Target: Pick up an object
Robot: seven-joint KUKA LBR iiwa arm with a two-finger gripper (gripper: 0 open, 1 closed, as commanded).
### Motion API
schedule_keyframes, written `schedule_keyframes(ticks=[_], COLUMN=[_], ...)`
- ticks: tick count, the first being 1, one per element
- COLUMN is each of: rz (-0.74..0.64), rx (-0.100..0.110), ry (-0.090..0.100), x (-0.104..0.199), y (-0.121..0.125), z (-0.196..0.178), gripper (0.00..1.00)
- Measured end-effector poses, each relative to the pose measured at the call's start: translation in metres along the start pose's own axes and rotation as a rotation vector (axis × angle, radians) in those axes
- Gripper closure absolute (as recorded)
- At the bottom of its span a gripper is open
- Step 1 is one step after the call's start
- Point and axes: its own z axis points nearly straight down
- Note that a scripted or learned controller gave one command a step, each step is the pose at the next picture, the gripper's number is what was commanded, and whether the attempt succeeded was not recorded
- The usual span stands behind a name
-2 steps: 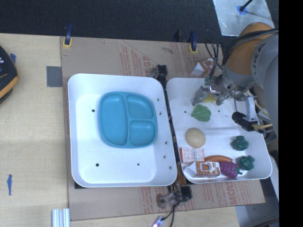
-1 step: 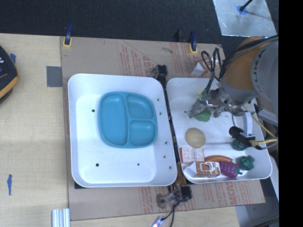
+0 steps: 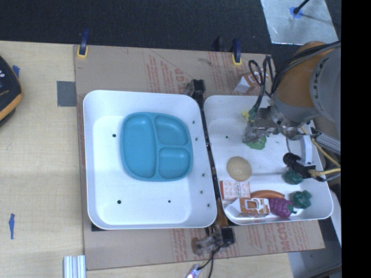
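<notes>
My gripper [image 3: 255,133] is low in the upper part of the right bin [image 3: 223,112], reaching in from the right. A small green object [image 3: 257,145] lies right beneath it, partly covered by it. I cannot see whether the gripper touches it. A tan round roll [image 3: 239,168] rests in the bin's middle, below and left of the gripper. Along the bin's front lie a small red-and-white carton [image 3: 235,189], an orange-and-white carton [image 3: 254,206], a sausage [image 3: 268,194], purple grapes [image 3: 282,208] and a green leafy piece [image 3: 301,199]. A dark green object [image 3: 293,170] sits at the right.
The left bin [image 3: 98,155] holds a blue divided plate [image 3: 156,146]. The bins' rims meet in a ridge [image 3: 207,149] between them. Cables [image 3: 262,74] hang by the arm behind the right bin. A yellow-and-black device [image 3: 7,94] lies at the far left.
</notes>
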Motion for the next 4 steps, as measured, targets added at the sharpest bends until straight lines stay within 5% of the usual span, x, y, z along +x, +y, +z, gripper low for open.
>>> schedule_keyframes(ticks=[1, 2, 3, 4], rz=[0.000, 0.002, 0.002, 0.002], rx=[0.000, -0.003, -0.002, -0.001], ry=[0.000, 0.002, 0.001, 0.000], x=[0.000, -0.036, -0.024, -0.025], y=[0.000, 0.045, 0.004, 0.004], z=[0.000, 0.010, 0.011, 0.000], gripper=[0.00, 0.00, 0.00, 1.00])
